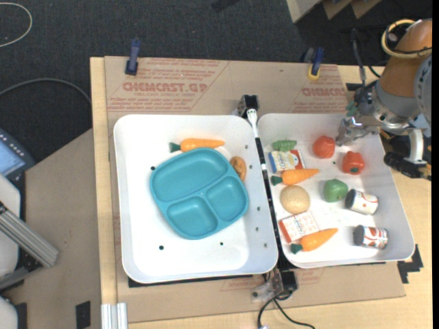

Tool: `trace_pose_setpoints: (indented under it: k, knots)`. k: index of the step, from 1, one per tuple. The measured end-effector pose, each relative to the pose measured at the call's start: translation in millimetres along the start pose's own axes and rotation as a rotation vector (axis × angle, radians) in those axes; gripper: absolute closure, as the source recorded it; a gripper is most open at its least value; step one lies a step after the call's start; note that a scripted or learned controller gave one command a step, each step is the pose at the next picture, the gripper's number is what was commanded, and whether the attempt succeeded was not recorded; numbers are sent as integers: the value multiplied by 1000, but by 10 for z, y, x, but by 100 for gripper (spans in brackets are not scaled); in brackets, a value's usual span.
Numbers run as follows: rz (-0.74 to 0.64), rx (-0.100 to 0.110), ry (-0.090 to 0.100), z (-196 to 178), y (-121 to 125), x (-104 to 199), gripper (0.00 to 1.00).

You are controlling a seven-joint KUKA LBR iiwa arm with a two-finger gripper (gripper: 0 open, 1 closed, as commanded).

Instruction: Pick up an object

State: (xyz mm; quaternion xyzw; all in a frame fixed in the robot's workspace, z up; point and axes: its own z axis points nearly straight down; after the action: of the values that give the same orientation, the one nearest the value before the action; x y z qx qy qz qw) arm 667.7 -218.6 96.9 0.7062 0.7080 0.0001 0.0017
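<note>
I'm seeing two clamps, a blue one (132, 56) and a yellow-topped one (315, 63), gripping the far edge of the cardboard sheet (206, 81) covering the counter. A thin cable (20, 26) is looping over the dark carpet (103, 12).

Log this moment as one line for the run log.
claw: over right bin's far edge | nearest: red tomato | left bin: teal tray

Even, bright overhead light is falling across the two white bins (137, 238), leaving only faint, soft shadows under the blue tray (199, 192). The white plastic is glaring slightly near the tray. The dark floor (103, 19) beyond the bins is staying dim. The picture is looking mildly grainy, with the arm (405, 67) right of the bins slightly blurred.
</note>
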Motion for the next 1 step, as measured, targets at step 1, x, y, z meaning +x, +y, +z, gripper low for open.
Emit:
trace_pose_setpoints:
  k: [1]
  knots:
    - [2, 5, 2, 124, -14, 23, 100]
